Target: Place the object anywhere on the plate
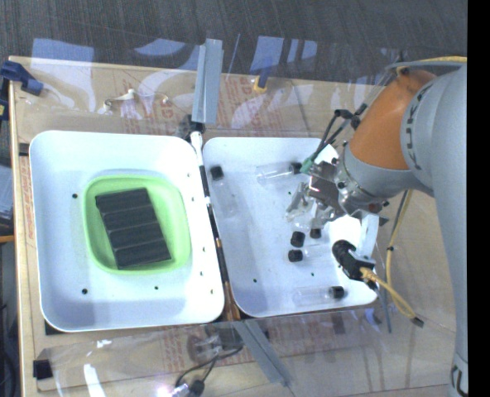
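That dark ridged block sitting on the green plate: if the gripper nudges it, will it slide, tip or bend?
The block lies flat and wide on the plate, so tipping seems unlikely. Its straight edges and even ridges suggest it is stiff rather than floppy. The plate looks smooth and glossy with a raised rim, so a push would probably slide the block until the rim stops it.

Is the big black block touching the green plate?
Touching. The camera view shows the black block lying flat inside the green plate, green rim showing all around it, in the left white bin.
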`<state>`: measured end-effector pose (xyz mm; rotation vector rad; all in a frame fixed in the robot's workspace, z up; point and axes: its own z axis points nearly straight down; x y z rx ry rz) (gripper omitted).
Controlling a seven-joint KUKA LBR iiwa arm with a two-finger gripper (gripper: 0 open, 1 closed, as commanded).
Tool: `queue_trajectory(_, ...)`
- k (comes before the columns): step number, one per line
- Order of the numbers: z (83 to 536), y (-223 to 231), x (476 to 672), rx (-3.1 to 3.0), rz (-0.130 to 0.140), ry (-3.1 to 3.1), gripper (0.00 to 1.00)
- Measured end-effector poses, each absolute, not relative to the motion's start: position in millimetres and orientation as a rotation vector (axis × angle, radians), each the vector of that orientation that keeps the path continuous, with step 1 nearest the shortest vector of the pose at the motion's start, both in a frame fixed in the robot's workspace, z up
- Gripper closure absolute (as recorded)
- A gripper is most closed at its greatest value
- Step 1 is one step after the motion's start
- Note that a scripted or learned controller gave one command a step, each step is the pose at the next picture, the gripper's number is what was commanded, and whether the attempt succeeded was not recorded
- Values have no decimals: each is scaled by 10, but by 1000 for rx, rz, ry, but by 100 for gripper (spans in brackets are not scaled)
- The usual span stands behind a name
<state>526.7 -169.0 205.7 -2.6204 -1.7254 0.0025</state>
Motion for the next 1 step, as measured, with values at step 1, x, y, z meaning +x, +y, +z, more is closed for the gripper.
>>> queue_trajectory(1,2057,-1690,5267,-2620,2,-1725,0)
